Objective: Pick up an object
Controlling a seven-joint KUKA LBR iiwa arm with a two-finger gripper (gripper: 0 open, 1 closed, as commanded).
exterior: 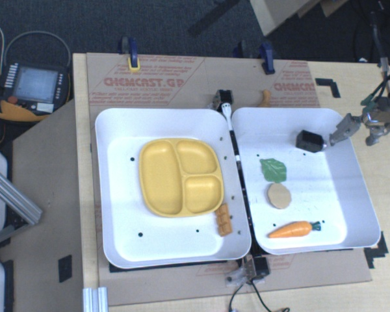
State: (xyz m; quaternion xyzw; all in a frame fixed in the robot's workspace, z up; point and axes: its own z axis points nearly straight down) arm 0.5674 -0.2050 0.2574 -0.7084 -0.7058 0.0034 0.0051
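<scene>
as seen from above at a slant, end effector point(376, 123) at the far right rim of the right bin point(361, 174), partly cut by the picture edge — spread or pressed together, cannot tell. lying in that bin, apart from it: green leafy piece point(273, 169), tan round piece point(279, 196) just nearside of the green one, orange carrot point(291, 229) by the near wall. in the left bin point(114, 174), yellow divided plate point(180, 176) — small brown piece point(224, 221) just beside its near right corner. both bins side by side on the tabletop point(182, 83).
</scene>
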